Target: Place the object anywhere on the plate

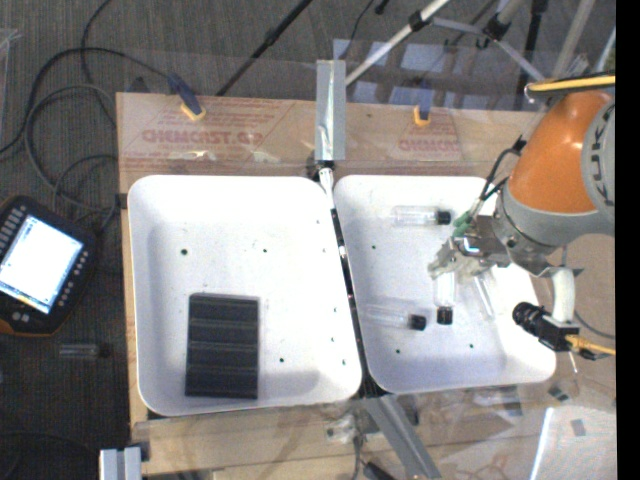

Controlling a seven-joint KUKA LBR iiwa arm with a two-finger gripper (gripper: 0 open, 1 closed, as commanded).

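Clear tubes (421,215) lie faint against the right bin (380,358).

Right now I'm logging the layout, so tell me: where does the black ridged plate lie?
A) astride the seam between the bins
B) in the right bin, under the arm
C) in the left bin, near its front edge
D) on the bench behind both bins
C: the black ridged plate lies flat in the left bin, toward its front edge.
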